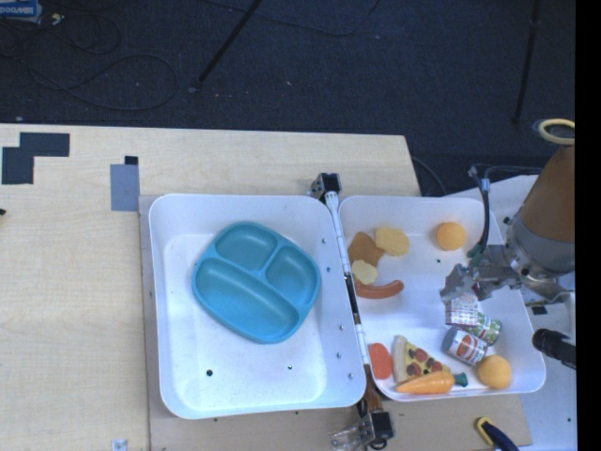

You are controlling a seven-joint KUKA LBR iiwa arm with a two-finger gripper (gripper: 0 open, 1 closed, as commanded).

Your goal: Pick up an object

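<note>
Poised low over the right-hand shallow white bin (427,202), just above a small silver toy can with a red-and-green label (474,326) lying on its side near the bin's right wall. Reached in from the right on the grey arm with its orange band (549,214), wrist tipped downward, with the two-finger gripper (467,291) hanging at the can's upper end, close to touching it or barely apart. Impossible to say from this angle whether the grip is open or closed; nothing seen pinched in it. Best handled, by this reading, by centring over the can's middle before descending, closing across its narrow width and not along its length, since a round tin is likely to roll or squirt sideways under an off-centre squeeze. Worth minding too: a second, red-labelled can (464,346) pressed just beside the first, and a round yellow-orange toy fruit (494,371) near it, either easily nudged or caught along with the target. Well clear of the work: a small orange ball (450,235), a brown toy sausage (378,289), and, in the left-hand white bin (188,209), a blue compartment plate (255,280).
</note>
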